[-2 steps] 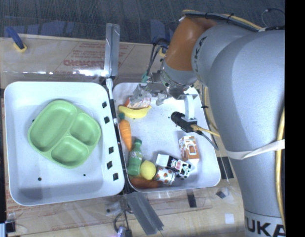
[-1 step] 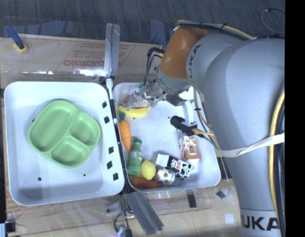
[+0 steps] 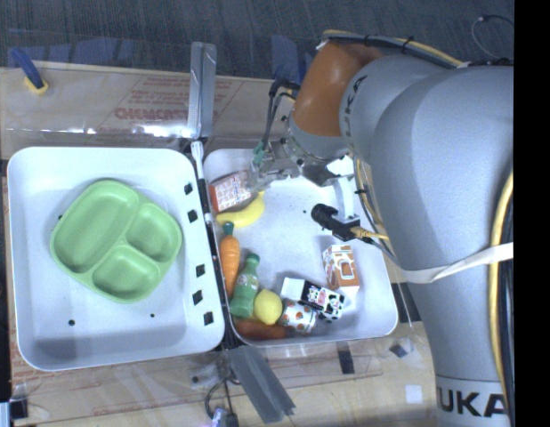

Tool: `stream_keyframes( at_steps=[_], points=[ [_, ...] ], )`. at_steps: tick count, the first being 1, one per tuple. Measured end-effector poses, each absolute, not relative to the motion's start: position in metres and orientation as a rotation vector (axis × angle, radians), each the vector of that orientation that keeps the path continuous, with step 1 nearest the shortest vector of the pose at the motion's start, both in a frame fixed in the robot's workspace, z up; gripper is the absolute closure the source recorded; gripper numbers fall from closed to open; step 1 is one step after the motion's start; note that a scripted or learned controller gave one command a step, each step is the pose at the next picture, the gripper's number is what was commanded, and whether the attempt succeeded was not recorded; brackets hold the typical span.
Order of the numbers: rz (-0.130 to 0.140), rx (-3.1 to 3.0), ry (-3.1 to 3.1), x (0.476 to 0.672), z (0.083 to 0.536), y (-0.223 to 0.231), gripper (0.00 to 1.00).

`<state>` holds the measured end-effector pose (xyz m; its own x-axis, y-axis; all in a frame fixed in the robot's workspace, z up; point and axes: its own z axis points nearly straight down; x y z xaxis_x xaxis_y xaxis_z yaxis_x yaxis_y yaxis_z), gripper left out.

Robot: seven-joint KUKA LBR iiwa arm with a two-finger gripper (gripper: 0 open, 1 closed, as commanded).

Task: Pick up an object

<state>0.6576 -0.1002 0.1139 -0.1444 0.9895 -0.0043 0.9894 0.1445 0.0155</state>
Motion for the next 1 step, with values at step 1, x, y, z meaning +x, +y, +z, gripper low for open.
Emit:
stream_keyframes(
  at_steps=[1],
  points=[
    [0.013,2.046,2.366,0.6575,0.1140,-0.1006,0.00]
  ],
)
